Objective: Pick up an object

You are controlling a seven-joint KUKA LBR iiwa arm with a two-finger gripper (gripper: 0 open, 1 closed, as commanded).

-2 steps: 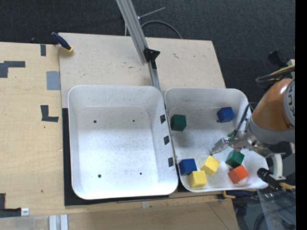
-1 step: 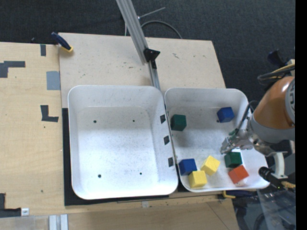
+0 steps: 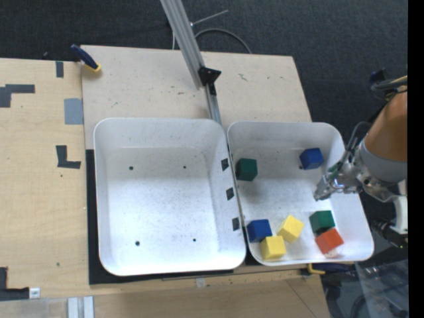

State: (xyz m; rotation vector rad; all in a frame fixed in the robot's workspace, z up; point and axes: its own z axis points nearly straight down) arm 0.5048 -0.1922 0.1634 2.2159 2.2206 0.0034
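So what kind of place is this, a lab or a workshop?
Probably a robotics lab: two white bins on a plywood bench, coloured blocks for grasping trials, and an arm's end effector reaching in.

Camera position: fixed above the bench (image 3: pixel 165 78), looking down at a slant.
Facing: toward both white bins, left bin (image 3: pixel 106 177) and right bin (image 3: pixel 285 132), side by side mid-frame.
Closeness: moderate; both bins fit whole, with dark floor showing far and right.
Arm entry: arm (image 3: pixel 387 141) reaches in from the right edge.
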